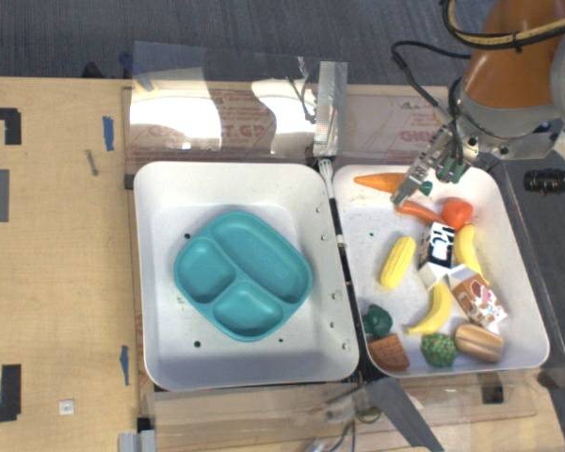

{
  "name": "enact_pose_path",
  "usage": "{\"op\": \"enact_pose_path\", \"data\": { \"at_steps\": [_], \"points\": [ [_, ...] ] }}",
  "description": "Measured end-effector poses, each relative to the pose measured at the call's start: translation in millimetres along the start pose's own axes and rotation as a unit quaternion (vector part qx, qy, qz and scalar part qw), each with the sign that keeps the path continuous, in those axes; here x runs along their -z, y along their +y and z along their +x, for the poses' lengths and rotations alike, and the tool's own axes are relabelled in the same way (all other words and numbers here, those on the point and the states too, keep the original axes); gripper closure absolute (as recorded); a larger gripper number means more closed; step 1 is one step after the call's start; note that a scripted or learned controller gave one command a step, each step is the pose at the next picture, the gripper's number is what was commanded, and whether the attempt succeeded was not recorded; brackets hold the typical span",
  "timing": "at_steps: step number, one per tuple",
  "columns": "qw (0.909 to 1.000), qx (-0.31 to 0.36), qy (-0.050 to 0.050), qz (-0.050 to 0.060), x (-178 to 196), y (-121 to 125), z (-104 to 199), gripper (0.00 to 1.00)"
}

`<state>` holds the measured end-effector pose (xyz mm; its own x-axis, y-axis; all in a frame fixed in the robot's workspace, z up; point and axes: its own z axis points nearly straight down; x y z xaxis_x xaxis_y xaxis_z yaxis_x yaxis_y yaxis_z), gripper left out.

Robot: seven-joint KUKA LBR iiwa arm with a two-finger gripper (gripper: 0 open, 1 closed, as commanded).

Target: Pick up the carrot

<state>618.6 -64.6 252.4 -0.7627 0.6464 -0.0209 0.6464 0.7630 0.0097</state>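
The orange carrot point(380, 182) lies flat at the far left corner of the right bin point(523, 281), its tip pointing left. My gripper point(422, 185) hangs low over the bin, right at the carrot's thick right end and just above a red-orange pepper-like piece point(418, 211). The view does not show anything held between its fingers. The arm's orange band point(518, 40) rises behind it at the upper right.
A red tomato point(458, 213), a corn cob point(397, 262), bananas point(435, 313), a black-and-white box point(440, 245), a small carton point(476, 299), broccoli point(440, 349) and a bread roll point(478, 342) crowd the right bin. The left bin point(160, 205) holds a teal divided plate point(243, 273).
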Motion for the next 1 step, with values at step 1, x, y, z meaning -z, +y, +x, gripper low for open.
{"op": "enact_pose_path", "data": {
  "at_steps": [1],
  "points": [
    [0.9971,-0.074,0.013,0.007,-69.2,66.0,67.3,1.00]
  ]
}}
